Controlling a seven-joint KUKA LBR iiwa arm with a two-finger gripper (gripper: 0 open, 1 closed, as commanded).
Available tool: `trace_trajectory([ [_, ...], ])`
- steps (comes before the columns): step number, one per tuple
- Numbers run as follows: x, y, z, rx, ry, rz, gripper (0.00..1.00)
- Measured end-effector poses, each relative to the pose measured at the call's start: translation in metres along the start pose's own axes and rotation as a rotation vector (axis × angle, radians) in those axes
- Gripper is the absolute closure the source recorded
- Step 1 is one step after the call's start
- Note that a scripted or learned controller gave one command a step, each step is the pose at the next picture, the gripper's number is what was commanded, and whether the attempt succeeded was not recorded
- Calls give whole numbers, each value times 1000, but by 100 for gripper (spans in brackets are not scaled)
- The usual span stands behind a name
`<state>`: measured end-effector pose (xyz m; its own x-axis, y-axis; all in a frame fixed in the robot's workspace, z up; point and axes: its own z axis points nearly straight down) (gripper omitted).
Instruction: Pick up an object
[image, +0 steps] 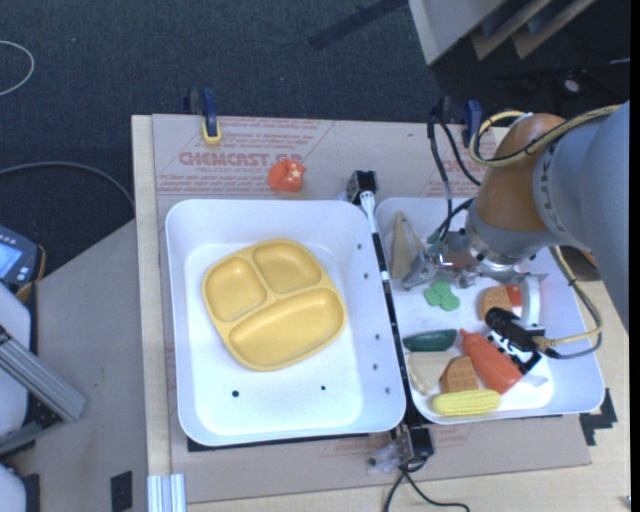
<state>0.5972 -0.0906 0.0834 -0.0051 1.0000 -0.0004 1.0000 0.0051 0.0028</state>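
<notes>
A small green toy vegetable (440, 295) is seen lying in the right bin (575, 395), near its left wall and just below the gripper (432, 268). It lies toward the view's bottom from the fingertips, almost touching them, so a short descent is judged to be what the grasp turns on. Whether the fingers are open or closed cannot be told. Below it, a dark green piece (432, 341), an orange carrot (490, 365) and a corn cob (464, 403) are crowded. A yellow divided plate (274, 301) is held by the left bin (190, 250).

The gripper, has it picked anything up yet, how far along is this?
Nothing looks lifted yet. The gripper is low in the right bin, just above the green toy; whether it grips is unclear. The corn and carrot lie there. Grasp and lift remain.
</notes>
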Motion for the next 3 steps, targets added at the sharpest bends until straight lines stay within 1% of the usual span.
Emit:
trace_trajectory([
  [1,-19,-120,0,12,3,11,0],
  [2,-17,-114,-9,3,1,6,100],
  [3,76,-84,-125,-7,4,-7,100],
])
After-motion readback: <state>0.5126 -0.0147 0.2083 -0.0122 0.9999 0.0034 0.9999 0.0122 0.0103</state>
